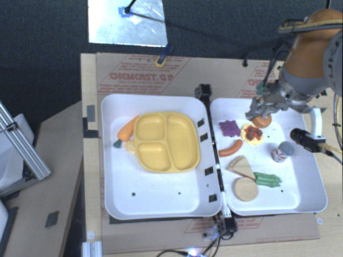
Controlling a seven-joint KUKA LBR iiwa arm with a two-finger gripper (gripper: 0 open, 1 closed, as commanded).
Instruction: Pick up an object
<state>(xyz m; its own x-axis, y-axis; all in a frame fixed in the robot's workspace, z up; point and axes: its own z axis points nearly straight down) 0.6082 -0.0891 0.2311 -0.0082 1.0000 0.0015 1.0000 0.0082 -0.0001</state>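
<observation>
The right bin (308, 183) holds several toy foods: a purple bunch (229, 127), a yellow and red piece (252, 134), a red sausage (231, 147), a small can (280, 153), a tan wedge (242, 167), a green pod (268, 179) and a tan disc (245, 189). A small orange item (263, 121) lies near the bin's far edge. My gripper (258, 114) hangs low right over that orange item, partly covering it. Whether it touches the item is not clear.
The left bin (115, 197) carries a yellow divided plate (163, 142) with a carrot (127, 128) at its left side. A black divider (210, 138) with clips separates the bins. A black cylinder (304, 139) on the arm's side overhangs the right bin.
</observation>
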